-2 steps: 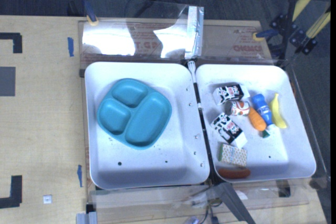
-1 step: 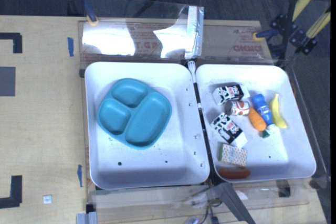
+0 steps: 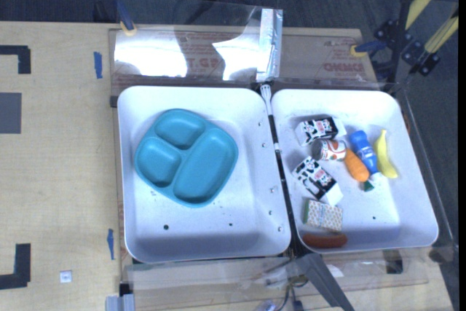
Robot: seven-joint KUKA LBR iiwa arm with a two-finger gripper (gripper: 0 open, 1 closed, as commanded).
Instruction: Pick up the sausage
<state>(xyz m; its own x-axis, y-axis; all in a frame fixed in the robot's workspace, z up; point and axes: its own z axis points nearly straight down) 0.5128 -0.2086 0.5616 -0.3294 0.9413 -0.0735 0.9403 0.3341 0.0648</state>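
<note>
Nearest the camera, the sausage (image 3: 323,239) lies against the front wall of the right bin (image 3: 415,215), a short reddish-brown cylinder with a smooth, slightly glossy skin; it looks to have rolled down the sloping side and come to rest there, lengthwise along the rim, which may leave little room on the wall side for a grasp. Just behind it sits a small speckled square packet (image 3: 324,215), flat and papery. Further back lie two black-and-white cartons (image 3: 315,177), boxy and printed, with a small can (image 3: 332,150) between them. To their right an orange carrot (image 3: 356,164), a blue bottle (image 3: 362,148) and a yellow banana (image 3: 385,154) lie close together, all rounded and plastic-looking, most likely toy food tipped in loosely rather than arranged. The left bin (image 3: 145,229) holds a turquoise plate (image 3: 187,156) with three moulded compartments, smooth and matte. Both bins are shallow white trays with rounded corners, butted side by side on the bench (image 3: 51,178). As for the hand, I cannot tell how far open it is or whether it has hold of anything; the sausage lies free in its bin.
</note>
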